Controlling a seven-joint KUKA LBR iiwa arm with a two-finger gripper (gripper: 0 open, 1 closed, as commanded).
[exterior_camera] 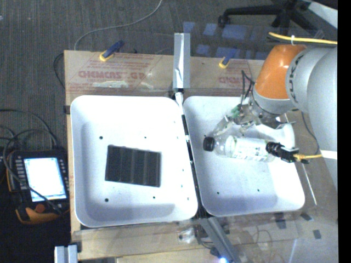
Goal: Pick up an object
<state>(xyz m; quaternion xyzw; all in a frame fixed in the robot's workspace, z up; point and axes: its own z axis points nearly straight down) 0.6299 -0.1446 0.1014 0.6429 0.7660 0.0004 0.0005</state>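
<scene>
The gripper (pixel 241 116), grip state unclear, hovers just above the clear bottle (pixel 241 147), which lies lengthwise left-right in the right bin (pixel 285 196).

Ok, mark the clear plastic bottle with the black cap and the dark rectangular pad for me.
Clear plastic bottle with black cap (pixel 244 147): camera view, on its body, right bin.
Dark rectangular pad (pixel 133 166): camera view, at its centre, left bin.

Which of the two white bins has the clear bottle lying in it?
The right bin, under the arm; the bottle lies on its side there. The left bin holds a dark slab.
</scene>
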